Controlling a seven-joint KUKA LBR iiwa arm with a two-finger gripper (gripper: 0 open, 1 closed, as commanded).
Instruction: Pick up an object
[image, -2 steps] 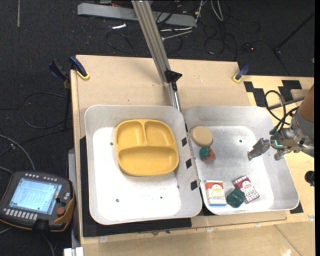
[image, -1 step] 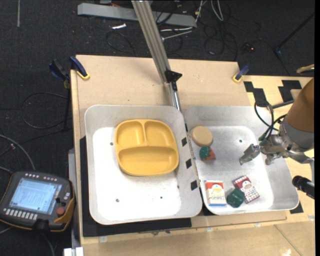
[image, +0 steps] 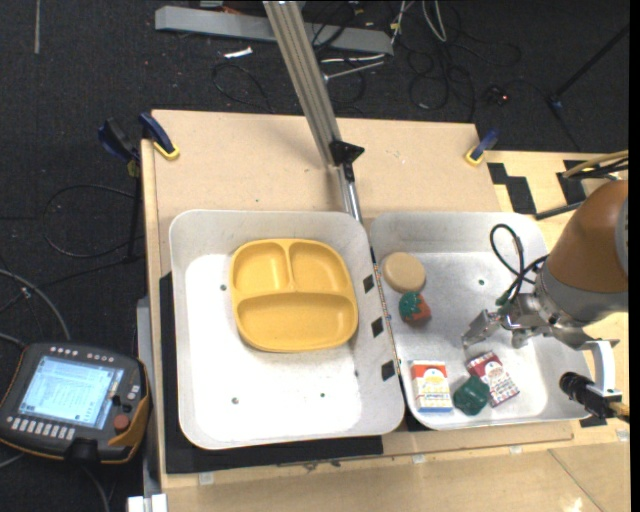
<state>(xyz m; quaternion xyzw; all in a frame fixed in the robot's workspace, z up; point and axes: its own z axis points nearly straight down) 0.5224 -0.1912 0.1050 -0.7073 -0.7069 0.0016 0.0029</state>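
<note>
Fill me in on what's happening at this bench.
A robot arm reaches in from the right over the right bin, its gripper low above the bin floor, with nothing seen between its fingers. Near it lie a red packet, a green block, a small box, a ball and a tan disc. The left bin holds a yellow tray.

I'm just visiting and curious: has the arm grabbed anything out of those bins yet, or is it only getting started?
Nothing looks picked up yet. The gripper hangs low in the right bin, with nothing visible between its fingers. The red-and-white packet, green block, small card box, tan disc and green-orange toy all lie on the bin floor. Closing on one and lifting it remains.
</note>
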